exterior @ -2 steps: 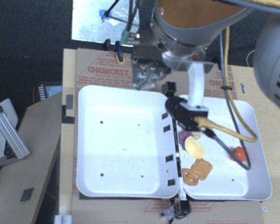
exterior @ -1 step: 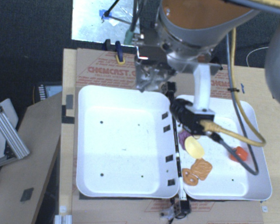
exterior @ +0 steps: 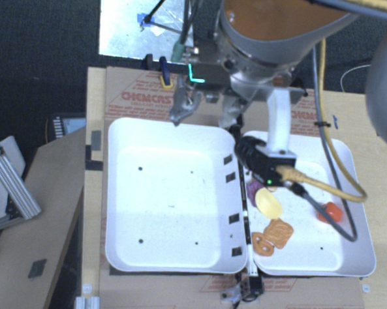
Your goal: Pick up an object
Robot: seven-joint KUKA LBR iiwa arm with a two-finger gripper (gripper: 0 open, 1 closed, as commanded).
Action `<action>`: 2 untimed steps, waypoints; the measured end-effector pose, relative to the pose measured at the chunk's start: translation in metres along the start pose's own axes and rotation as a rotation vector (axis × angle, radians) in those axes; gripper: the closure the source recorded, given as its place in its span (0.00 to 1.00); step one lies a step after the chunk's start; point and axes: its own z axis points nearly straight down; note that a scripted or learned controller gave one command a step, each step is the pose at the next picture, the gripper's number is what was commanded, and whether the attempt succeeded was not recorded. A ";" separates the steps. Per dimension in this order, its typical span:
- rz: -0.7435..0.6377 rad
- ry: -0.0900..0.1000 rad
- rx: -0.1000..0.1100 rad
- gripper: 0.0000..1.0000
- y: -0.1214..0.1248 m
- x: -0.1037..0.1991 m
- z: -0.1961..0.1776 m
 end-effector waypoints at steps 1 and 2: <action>-0.003 0.002 -0.003 1.00 0.000 0.000 -0.011; -0.005 0.002 -0.002 0.00 0.000 0.000 -0.011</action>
